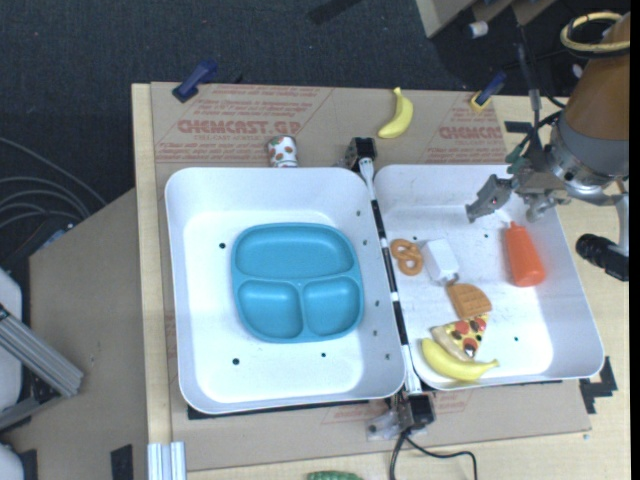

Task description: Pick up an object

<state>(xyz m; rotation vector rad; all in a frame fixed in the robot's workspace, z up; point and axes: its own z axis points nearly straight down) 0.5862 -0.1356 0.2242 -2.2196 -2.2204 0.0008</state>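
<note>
A: Hand [497,200] sits over the upper part of the right bin [575,318], above the floor. Two dark fingers [482,206] point left and down, spread apart, with bare white bin between them. It grips nothing.

B: Nearest candidate object?

A: Orange bottle [523,255], just below and right of the hand, apart from it. Lying flat, red-orange body, narrower neck toward the top. Left of it is a small white block [441,259], and beside that a pretzel [406,255] close to the bin's left wall.

B: Lower half of that bin?

A: A brown, bread-like piece [468,298], then a pizza slice [468,338] with red and dark toppings lying against a yellow banana [455,360] near the front edge. Where the slice and banana overlap is hard to make out.

B: Arm pose?

A: Arm [596,118] enters from the right, grey wrist under an orange band, cut off at the frame edge. The wrist hardware is cluttered, so the finger mounts cannot be made out.

B: Elsewhere?

A: Left bin [200,268] holds a blue three-compartment tray [297,279]. On the table [150,218] behind the bins are a second banana [396,115] and a small speckled object [283,150], too small to identify.
</note>
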